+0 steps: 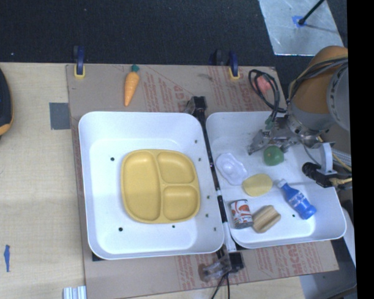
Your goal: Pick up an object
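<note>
the gripper is hovering right over the green ball, jaws splayed wide around it (nothing clamped yet). the ball is sitting in the right bin, up past the yellow sponge, directly beneath the jaws.

End effector over green ball, right bin, yellow tray left

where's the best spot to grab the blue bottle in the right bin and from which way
Probably across the body of the blue bottle, coming straight down. It lies flat and slanted, cap toward the yellow piece, with bare floor of the right bin along both long sides, so fingers could close across its narrow width.
</note>
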